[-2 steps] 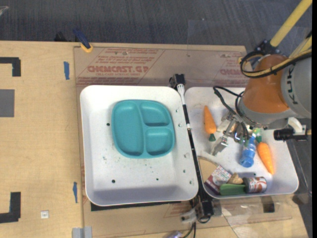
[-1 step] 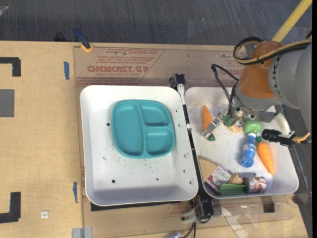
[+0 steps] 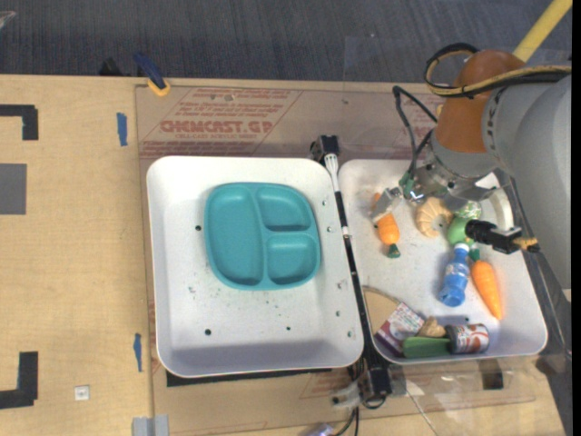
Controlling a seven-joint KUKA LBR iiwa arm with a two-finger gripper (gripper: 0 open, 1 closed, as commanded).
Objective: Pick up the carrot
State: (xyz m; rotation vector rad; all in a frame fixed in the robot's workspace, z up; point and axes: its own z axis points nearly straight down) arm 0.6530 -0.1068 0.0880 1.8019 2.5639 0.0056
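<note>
Two carrots lie in the right bin [image 3: 526, 334]. A small orange carrot [image 3: 388, 231] with a green stub at its near end rests by the bin's left side. A longer carrot [image 3: 488, 288] lies near the right wall, pointing toward the front. My gripper [image 3: 394, 198] hangs low over the back of this bin, just behind and slightly right of the small carrot, close to its far end. Nothing is visibly held. The grey arm with its orange band [image 3: 465, 116] covers the bin's back right corner.
Around the carrots are a tan pastry-like toy [image 3: 432, 216], a green item [image 3: 463, 225], a blue bottle [image 3: 454, 278], and a packet [image 3: 399, 323], green vegetable [image 3: 425, 345] and can [image 3: 468, 337] at the front. The left bin [image 3: 172, 316] holds a teal divided plate [image 3: 263, 234].
</note>
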